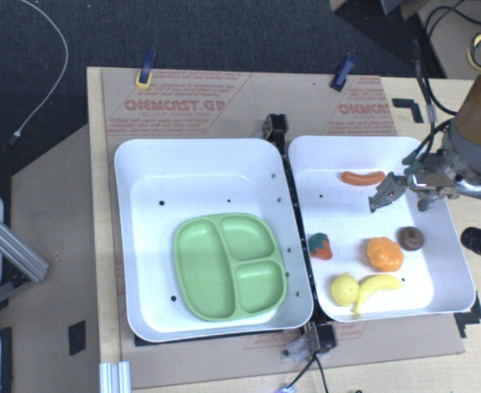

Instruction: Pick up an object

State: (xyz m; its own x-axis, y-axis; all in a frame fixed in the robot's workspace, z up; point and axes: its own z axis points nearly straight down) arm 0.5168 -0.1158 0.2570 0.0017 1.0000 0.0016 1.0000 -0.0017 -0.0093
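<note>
Yellow plastic sits nearest the camera in the right bin [437, 301]: a banana [378, 288] lying touching a lemon [344, 288] at the front edge. Just behind them, an orange [384, 254], with a small brown round piece [411, 237] beside it toward the right wall and a red-and-green strawberry-like piece [319, 246] against the left wall. Farthest back, a sausage [362, 178] lies alone, long axis across the bin.

Left bin [142, 170] holds a green divided plate [228, 264], flat, toward the front.

Gripper [404, 193] hangs over the back-right part of the right bin, just right of the sausage and behind the orange. Fingers [384, 195] look spread, one dark tip angled toward the sausage; nothing between them.

Judgement: the sausage is the likeliest target, being closest to the tips and well apart from the other items. All look like hollow toy food: light, stiff, smooth-skinned, so prone to squirt out of a pinch. Best hold would be across the sausage's narrow middle, fingers straddling its short axis. Round pieces (orange, lemon) would roll and offer less purchase; banana and lemon in contact would crowd a finger.
</note>
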